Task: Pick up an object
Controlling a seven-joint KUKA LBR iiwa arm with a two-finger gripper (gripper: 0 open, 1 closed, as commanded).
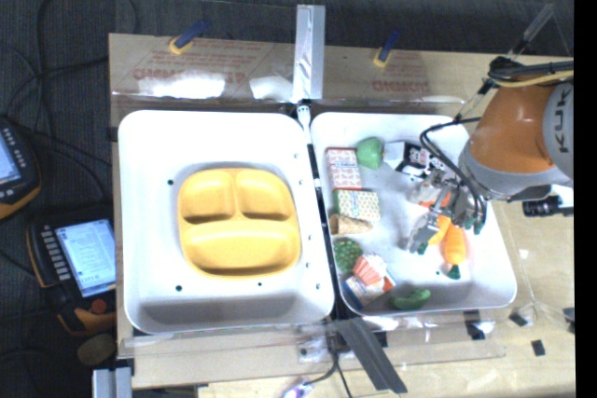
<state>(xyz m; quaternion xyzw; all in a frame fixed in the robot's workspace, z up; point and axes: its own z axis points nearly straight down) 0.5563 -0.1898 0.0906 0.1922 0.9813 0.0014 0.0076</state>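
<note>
1. The grey arm's two-finger gripper (431, 233) hangs low in the right white bin (494, 289); whether it is released or clenched, I cannot tell.
2. An orange plastic carrot (453, 247) lies just right of it.
3. The left white bin (149, 200) holds a yellow divided tray (239, 219).

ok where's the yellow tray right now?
The yellow tray lies in the middle of the left bin, across the divider from the toy-filled right bin where the gripper works.
</note>
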